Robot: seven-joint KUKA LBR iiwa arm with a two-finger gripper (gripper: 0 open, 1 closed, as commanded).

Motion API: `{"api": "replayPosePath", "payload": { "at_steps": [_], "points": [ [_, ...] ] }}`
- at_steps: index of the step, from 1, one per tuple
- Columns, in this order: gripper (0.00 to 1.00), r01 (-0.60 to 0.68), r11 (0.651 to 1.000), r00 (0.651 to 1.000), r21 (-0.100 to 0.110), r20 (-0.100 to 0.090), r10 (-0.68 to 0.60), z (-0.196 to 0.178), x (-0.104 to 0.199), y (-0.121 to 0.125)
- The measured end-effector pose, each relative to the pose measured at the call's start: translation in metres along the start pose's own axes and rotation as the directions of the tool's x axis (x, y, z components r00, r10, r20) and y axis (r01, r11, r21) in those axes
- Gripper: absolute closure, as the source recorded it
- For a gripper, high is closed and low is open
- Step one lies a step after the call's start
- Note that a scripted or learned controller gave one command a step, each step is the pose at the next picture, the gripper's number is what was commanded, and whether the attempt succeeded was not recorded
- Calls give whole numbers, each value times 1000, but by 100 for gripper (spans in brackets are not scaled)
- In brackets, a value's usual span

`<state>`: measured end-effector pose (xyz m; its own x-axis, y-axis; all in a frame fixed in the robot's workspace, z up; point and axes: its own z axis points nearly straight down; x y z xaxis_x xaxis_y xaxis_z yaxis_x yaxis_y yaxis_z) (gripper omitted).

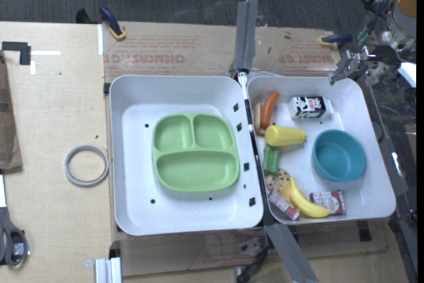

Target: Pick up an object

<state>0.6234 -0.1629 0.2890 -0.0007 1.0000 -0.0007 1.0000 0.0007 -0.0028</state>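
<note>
The gripper hangs at the upper right corner of the right bin, over or just outside its rim; whether it is open or shut, and whether it carries anything, cannot be told at this size, though nothing is seen hanging below it. Every candidate for the pick lies down-left of the gripper, inside the right bin. Nearest is the carton, black and white, lying near the bin's upper wall with its long axis roughly left to right. Beyond it, against the bin's left wall, the hot dog runs top to bottom with a slight tilt. Below these the yellow bottle lies on its side, long axis left to right, just beside the blue bowl, which sits upright to its right. Further down come the green can, the banana lying aslant, and the red packet touching the banana's lower end. The left bin holds the green tray, well apart from the gripper. By judgement, the carton is the shortest reach: a short move down and left, with the jaws set across its short side.
</note>
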Motion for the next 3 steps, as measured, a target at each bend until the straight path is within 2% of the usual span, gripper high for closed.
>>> {"api": "replayPosePath", "payload": {
  "at_steps": [1, 2, 3],
  "points": [
    [0, -97, 995, 995, 1, 0, 97, 103, -3, 7],
    [0, -59, 998, 998, -1, 0, 59, 197, -15, -32],
    [0, 62, 998, 998, -10, 3, -62, 195, -9, -55]
  ]
}}
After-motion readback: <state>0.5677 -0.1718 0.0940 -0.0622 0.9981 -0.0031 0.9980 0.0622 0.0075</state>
